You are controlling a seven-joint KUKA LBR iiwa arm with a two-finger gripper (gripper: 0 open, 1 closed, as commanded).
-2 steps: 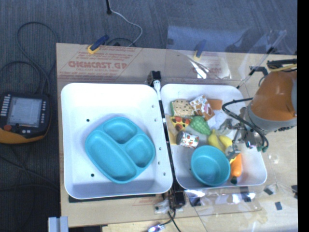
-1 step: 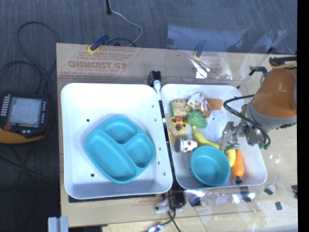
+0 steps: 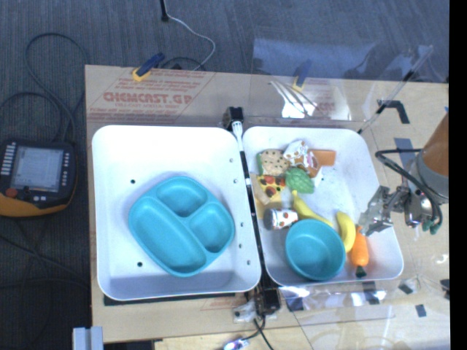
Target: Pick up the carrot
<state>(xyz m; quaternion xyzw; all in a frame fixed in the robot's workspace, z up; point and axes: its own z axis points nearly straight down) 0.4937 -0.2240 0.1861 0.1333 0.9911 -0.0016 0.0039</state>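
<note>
Right bin (image 3: 379,268), near corner: carrot (image 3: 359,251), orange, beside a yellow banana (image 3: 346,229) and teal bowl (image 3: 314,249). Tool (image 3: 377,215) just above the carrot, fingers spread apart, nothing between them. Farther back: jumbled toy foods (image 3: 286,170), hard to identify. Arm cut off at right.

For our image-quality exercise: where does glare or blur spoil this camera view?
Camera view: glare whitens the clear sheet above the right bin; the gripper beside the carrot looks soft; the blue tray is evenly lit with soft shadows.
</note>
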